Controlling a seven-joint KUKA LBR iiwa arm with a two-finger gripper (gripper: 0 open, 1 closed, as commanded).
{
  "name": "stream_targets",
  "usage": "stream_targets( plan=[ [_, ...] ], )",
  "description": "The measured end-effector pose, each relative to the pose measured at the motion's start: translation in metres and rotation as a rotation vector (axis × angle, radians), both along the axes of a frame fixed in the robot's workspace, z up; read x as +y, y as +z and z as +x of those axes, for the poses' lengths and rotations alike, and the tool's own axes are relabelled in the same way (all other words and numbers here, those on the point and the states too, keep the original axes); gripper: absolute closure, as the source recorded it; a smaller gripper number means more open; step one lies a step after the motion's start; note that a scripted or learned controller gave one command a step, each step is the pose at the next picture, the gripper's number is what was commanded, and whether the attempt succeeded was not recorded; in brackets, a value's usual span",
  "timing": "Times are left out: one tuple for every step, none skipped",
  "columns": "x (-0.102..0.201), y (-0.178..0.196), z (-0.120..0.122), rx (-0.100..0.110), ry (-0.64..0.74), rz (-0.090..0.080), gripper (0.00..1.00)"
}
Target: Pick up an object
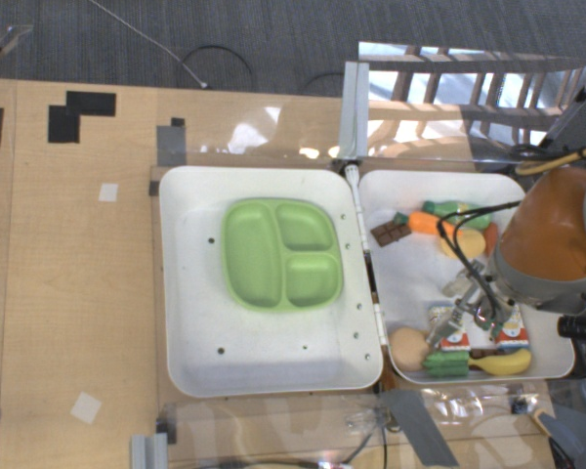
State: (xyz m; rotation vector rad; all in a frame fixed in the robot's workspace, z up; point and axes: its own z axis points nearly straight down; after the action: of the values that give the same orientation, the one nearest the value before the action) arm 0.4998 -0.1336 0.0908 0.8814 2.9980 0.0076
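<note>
Starting at the left, we see the pale wooden bench [68, 291] with black square markers near its far edge. Next comes the left shallow white bin [195, 350], which holds a light green plastic divided plate [281, 254] lying flat near its middle, with three compartments facing up.

Moving right across the seam between the bins, the right shallow white bin [396, 272] carries the clutter we would pick from. Near its far wall lie a small brown chocolate-bar toy [391, 231], an orange carrot toy [428, 224] and a green leafy piece [454, 209], close together. Along the near wall sit a tan egg-shaped toy [407, 346], a green block [445, 362], a yellow banana toy [503, 362] and a flat white carton with red print [508, 335], packed just beside one another.

The two-finger gripper [451, 322] hangs low over that near cluster, angled down toward the spot between the egg and the carton, which we judge to be the chosen target area. Whether its pincer is open or closed we cannot tell; cables and metal parts blur together there, and nothing is clearly held. The grey arm with its orange band [557, 233] reaches in from the right, covering part of the bin.
</note>
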Motion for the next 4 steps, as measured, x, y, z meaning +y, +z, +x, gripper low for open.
stream_targets(
  plan=[
    [0.03,0.0,-0.005,-0.005,-0.094,-0.003,0.0],
    [0.03,0.011,0.0,-0.016,-0.085,-0.005,1.0],
    [0.111,0.128,0.009,0.005,-0.105,0.004,1.0],
    [0.04,0.09,0.001,0.017,0.255,-0.002,1.0]
  ],
)
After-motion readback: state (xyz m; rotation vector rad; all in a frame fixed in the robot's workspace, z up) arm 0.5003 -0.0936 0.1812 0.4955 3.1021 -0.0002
